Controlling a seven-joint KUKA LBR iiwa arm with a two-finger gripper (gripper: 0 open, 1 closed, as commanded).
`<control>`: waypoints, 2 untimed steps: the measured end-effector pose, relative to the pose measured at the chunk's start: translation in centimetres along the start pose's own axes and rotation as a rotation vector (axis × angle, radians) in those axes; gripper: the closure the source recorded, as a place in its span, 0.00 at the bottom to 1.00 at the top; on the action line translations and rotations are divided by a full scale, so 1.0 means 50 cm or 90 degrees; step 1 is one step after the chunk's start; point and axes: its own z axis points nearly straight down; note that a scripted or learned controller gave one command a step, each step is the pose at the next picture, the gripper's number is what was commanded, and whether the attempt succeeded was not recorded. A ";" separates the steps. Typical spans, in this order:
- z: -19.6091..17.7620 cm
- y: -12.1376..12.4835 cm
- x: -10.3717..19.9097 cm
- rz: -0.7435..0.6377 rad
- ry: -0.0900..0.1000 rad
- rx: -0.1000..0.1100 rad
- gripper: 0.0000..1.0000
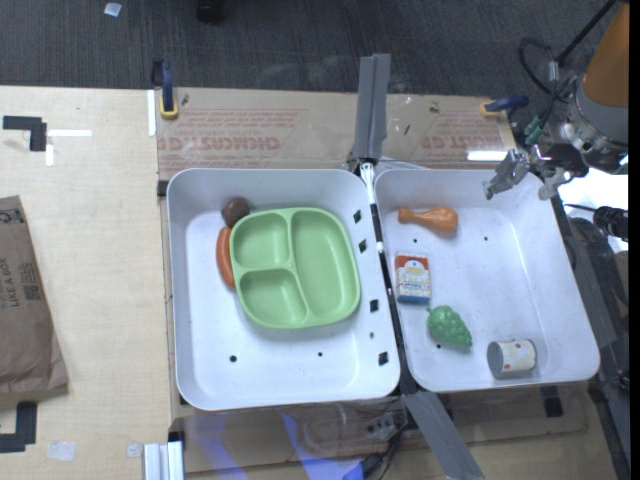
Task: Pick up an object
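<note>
White plastic bins, claw (522,174) over right bin's (560,268) far rim, metal fingers spread, holding nothing.
Right bin: glossy orange drumstick (429,218), flat printed box (412,277), knobbly green grapes (449,327), can (512,357) on its side. Left bin (200,358): smooth green divided tray (295,266), carrot (224,255), brown lump (236,211).

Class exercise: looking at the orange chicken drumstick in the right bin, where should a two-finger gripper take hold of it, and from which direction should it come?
Probably the thick middle of the drumstick, from straight above. It lies flat, lengthwise left to right, with bare floor of the right bin around it, so fingers could close across its narrower width. The gripper is near the bin's upper right corner.
</note>
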 end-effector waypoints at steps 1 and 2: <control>0.161 0.063 0.108 -0.034 -0.001 0.000 0.00; 0.320 0.085 0.099 -0.075 -0.001 -0.003 0.00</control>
